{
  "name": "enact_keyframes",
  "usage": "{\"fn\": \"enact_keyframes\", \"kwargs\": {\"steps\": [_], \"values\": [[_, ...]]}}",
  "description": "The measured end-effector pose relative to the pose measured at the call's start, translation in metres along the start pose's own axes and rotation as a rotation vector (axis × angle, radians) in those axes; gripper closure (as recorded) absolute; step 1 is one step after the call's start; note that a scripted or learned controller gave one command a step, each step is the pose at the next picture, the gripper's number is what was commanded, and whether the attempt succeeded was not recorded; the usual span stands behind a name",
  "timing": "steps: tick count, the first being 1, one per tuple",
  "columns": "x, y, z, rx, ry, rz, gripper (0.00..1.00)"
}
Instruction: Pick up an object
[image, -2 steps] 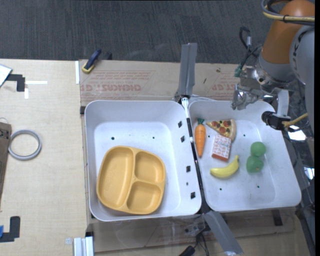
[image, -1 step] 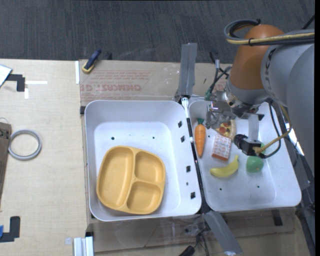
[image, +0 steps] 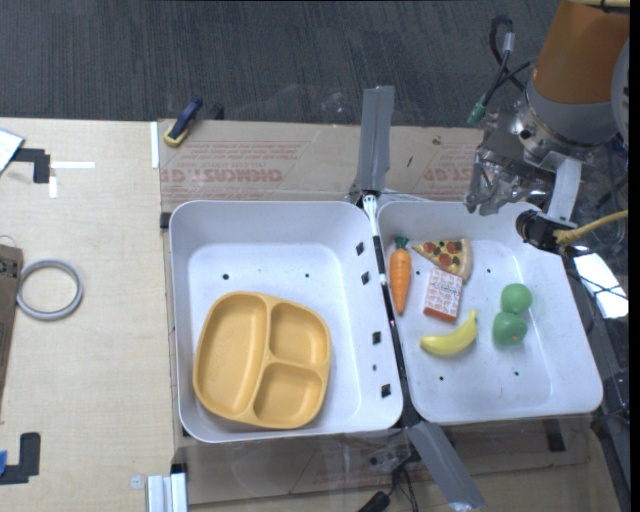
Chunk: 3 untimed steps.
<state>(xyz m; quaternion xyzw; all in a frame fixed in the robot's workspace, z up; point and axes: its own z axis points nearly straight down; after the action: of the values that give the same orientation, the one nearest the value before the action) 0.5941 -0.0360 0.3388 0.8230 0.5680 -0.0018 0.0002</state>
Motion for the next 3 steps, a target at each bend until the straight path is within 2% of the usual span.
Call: {"fn": "enact_keyframes", "kwargs": {"steps": [1,2,3], "values": [[0.053,0.049,0.071,0.000,0.000,-0.153,1.00],[0.043,0.046,-0.093,0.001,0.000,0.145,1.00],[0.106,0.019,0.030,0.002,-0.001,0.141,1.00]]}}
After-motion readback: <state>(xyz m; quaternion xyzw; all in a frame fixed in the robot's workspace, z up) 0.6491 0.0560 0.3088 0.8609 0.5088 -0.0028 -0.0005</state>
